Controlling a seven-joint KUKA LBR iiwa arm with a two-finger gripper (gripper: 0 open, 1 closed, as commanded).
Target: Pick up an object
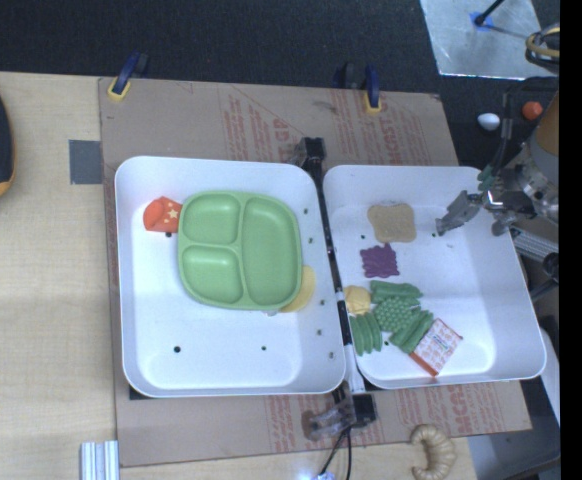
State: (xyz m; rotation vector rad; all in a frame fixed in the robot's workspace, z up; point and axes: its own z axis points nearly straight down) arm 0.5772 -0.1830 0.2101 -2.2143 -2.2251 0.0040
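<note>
So we've got the two white bins side by side on the table (41, 298). The left bin (151, 358) has a green divided plate (239, 249) sitting in it, with a small red-orange object (160, 214) touching the plate's upper left edge and something yellow (304, 288) poking out from under its lower right corner.

The right bin (491, 318) is where most of the loose stuff is — a tan flat piece (392, 222) near the top, a purple piece (379, 261) just below it, then a cluster of green bumpy pieces (395, 317) toward the front, with a little yellow thing (357, 299) at their left and a red-and-white packet (436, 345) just beside them on the right.

The end effector (458, 213) comes in from the right and sits over the upper right part of the right bin, well apart from the green cluster and a bit right of the tan piece. We see nothing between its fingers — as for whether they're spread or closed, we honestly can't tell from this angle.
</note>
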